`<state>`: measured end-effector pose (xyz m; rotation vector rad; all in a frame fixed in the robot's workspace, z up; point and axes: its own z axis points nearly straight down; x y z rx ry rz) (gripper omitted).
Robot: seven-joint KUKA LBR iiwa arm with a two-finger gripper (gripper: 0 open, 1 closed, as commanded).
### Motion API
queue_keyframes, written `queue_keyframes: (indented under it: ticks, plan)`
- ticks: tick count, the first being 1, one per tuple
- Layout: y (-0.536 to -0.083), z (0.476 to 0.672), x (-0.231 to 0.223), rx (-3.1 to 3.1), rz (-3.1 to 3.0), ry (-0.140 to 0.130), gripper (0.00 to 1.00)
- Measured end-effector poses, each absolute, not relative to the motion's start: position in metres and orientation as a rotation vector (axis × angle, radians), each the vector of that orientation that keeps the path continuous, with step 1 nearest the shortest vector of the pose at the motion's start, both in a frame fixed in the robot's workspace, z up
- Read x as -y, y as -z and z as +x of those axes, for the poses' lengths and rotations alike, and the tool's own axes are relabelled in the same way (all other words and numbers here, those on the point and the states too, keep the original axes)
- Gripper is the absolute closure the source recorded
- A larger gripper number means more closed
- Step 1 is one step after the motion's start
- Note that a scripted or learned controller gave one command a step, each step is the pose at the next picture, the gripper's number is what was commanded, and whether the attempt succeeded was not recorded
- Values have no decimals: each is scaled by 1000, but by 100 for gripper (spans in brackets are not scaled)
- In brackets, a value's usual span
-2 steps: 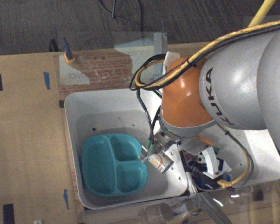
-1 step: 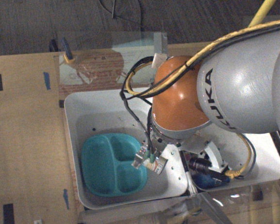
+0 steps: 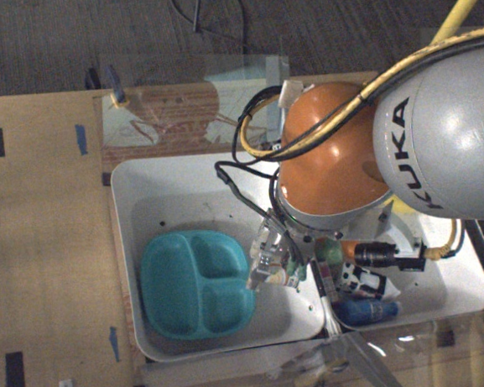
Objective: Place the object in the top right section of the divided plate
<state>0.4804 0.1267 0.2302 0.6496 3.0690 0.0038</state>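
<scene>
Camera view is showing the jaws (image 3: 269, 266) hanging just beside the right rim of the teal divided plate (image 3: 195, 283) in the left bin (image 3: 132, 240) — whether they are gripping anything, I cannot tell. A blue object (image 3: 366, 311) is lying in the right bin (image 3: 460, 283).

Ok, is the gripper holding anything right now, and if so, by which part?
Cannot be told. The gripper hangs at the right edge of the teal divided plate, and nothing clearly shows between its tips.
</scene>
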Motion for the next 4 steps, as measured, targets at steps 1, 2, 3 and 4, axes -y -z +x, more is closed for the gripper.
queue_keyframes:
  ticks: [1,2,3,4]
  plan:
    - [-236,528,-104,-3073,627,-3,100]
    - [-192,490,-161,-3132,232,-3,100]
    - [-270,488,-102,-3089,546,-3,100]
    - [-353,481,-89,-3008,884,-4,100]
